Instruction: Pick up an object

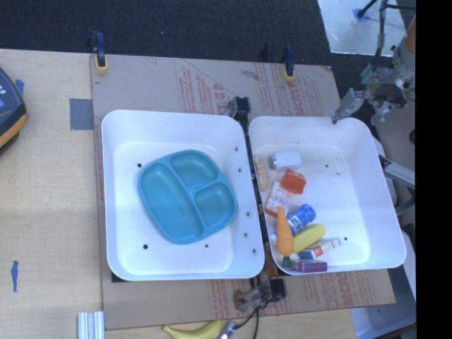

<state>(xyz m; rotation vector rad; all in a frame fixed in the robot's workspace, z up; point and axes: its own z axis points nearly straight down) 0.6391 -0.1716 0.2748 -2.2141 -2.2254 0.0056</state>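
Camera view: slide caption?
Pincer above right bin's far corner; blue plate in left bin.

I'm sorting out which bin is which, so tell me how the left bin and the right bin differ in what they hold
The left bin holds one big item, a blue divided plate lying flat near its middle; the right bin holds many small items, among them an orange carrot and a yellow banana. The left bin's load is a single colour; the right bin's is mixed, crowded toward its near-left corner. Both are shallow, white and square-ish.
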